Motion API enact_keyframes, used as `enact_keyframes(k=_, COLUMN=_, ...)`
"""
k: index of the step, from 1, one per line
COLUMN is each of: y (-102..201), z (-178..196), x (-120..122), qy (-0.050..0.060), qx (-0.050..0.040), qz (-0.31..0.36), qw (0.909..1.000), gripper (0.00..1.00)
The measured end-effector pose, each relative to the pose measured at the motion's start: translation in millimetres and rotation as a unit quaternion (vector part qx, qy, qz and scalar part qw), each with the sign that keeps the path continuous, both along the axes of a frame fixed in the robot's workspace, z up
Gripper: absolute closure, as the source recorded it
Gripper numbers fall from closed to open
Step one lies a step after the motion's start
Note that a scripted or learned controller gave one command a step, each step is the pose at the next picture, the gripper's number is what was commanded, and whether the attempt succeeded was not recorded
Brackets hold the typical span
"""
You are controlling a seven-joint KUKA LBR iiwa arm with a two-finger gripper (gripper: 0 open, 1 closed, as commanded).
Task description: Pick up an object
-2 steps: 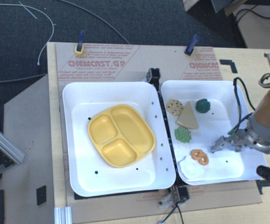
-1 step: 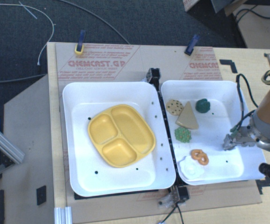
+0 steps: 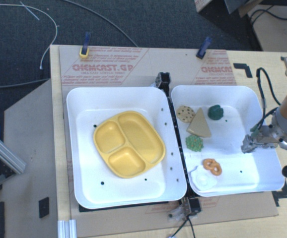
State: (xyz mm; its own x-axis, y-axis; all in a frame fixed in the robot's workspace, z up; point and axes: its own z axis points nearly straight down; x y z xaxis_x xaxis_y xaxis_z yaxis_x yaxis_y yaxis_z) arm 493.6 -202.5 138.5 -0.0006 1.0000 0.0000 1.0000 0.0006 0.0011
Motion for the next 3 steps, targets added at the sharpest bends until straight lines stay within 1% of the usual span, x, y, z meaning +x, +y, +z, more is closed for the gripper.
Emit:
enact_keyframes(k=1, y=3, z=62, x=-4, qy=-0.003, qx=-0.0012, qz=0.000, qw=1.0000, gripper=1.00)
enact_keyframes(k=2, y=3, z=116, x=-2, qy=-0.003, qx=-0.0015, qz=0.001, qw=1.0000, gripper=1.00)
enact_keyframes(k=3, y=54, z=123, x=23, qy=-0.001, qx=0.0005, qz=0.003, qw=1.0000, gripper=1.00)
